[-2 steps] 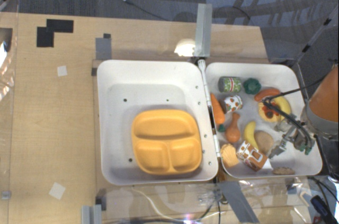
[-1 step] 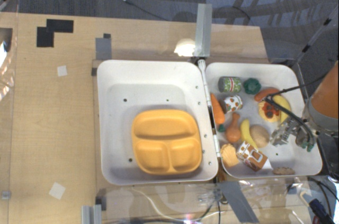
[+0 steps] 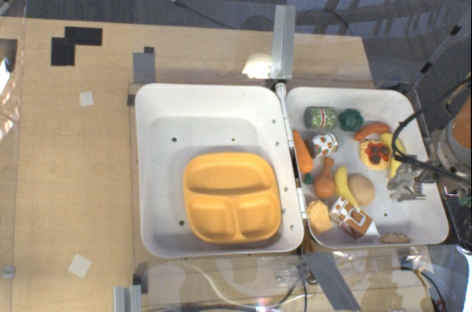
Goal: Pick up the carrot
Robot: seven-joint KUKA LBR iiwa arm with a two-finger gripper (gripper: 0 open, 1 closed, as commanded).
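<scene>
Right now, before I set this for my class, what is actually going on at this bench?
A grey robot arm reaches in from the right, its claw low over the right side of the right bin, which holds toy foods. The carrot it should pick up lies untouched along that bin's left wall, across the bin from the claw. A yellow divided tray sits in the left bin. The pick has not happened yet.

We see the tray (image 3: 232,196) in the left bin (image 3: 158,111); the carrot (image 3: 302,153) lies along the right bin's (image 3: 420,226) left wall.
</scene>
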